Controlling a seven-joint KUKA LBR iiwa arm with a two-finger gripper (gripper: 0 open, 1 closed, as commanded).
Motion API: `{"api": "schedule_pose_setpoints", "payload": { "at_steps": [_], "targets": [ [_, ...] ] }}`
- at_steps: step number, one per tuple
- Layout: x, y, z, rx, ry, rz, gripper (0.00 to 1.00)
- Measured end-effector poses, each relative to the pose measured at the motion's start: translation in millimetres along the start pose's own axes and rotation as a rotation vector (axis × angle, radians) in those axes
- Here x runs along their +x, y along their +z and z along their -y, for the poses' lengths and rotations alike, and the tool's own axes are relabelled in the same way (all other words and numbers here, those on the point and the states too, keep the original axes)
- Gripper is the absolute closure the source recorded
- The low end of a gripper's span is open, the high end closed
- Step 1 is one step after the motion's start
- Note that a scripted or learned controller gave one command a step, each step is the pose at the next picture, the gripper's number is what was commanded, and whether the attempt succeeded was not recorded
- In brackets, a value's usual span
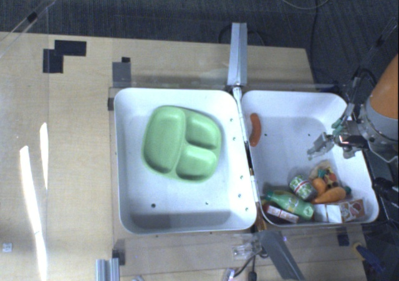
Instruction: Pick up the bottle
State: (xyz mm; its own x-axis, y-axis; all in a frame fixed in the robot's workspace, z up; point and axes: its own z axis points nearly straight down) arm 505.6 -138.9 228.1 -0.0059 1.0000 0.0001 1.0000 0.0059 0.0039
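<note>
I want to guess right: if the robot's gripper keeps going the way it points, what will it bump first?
The gripper points left and down, so probably the bare floor of the right bin. The sausage lies farther left, the bottle nearer the camera. Depth is unclear.

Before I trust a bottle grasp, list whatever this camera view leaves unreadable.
- Gripper: small and blurred over the right bin; whether it is open or shut is unreadable.
- Arm: cut off by the view's right edge.
- Green bottle: lies at the bin's near wall; its label is too small to read.
- Clutter beside the bottle, around the carrot: pieces overlap, so some cannot be identified.
</note>
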Motion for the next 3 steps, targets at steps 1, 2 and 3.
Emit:
{"api": "schedule_pose_setpoints", "payload": {
  "at_steps": [1, 2, 3],
  "targets": [
    [50, 120, 7, 0.001, -0.117, 0.0, 0.0],
    [53, 138, 14, -0.012, -0.298, 0.003, 0.0],
    [53, 138, 14, -0.012, -0.298, 0.003, 0.0]
  ]
}}
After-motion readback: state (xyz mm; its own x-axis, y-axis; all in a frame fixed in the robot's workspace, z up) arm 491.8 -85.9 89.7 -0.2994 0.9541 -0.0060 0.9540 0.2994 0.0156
